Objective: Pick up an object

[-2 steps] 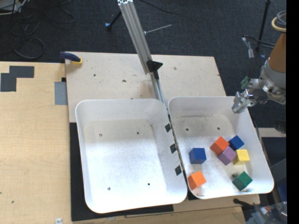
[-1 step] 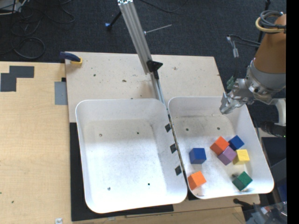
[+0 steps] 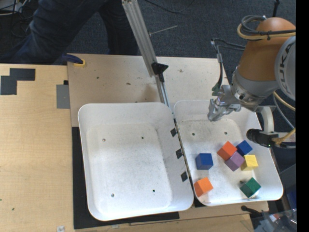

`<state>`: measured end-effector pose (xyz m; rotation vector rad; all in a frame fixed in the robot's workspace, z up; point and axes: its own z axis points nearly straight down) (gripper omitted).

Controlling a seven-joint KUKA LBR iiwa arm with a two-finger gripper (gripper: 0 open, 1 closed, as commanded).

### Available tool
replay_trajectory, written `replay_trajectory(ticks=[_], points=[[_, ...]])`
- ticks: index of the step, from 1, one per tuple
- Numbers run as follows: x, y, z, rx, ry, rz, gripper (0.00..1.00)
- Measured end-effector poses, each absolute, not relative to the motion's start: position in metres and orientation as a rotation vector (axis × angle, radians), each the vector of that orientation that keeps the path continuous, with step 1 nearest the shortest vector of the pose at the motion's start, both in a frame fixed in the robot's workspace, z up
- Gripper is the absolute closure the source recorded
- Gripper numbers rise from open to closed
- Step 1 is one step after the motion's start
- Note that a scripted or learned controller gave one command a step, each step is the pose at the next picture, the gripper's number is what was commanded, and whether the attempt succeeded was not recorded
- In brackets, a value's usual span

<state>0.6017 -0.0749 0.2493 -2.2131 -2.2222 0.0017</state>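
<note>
Gripper (image 3: 218,111) is hovering over the far end of the right bin (image 3: 212,201) with nothing between its fingers, can't tell whether they're apart or together, while the blocks are sitting near-side, blue cube (image 3: 204,160) being most isolated, so likely the easiest pick.

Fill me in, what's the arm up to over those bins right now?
The KUKA arm's gripper hangs over the far end of the right bin, with nothing visibly between its fingers. The blocks all lie nearer the camera in that bin: a blue cube, an orange cube, a green cube, and a tight cluster of orange, purple, yellow and blue. Nothing has been picked yet.
</note>
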Motion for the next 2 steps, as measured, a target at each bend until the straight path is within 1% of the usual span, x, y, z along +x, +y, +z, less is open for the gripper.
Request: replay_trajectory(ticks=[1,2], points=[[0.605,-0.021,0.234,-2.213,-2.222,0.003,1.00],[0.608,0.024,0.226,-2.214,-2.221,0.004,1.00]])
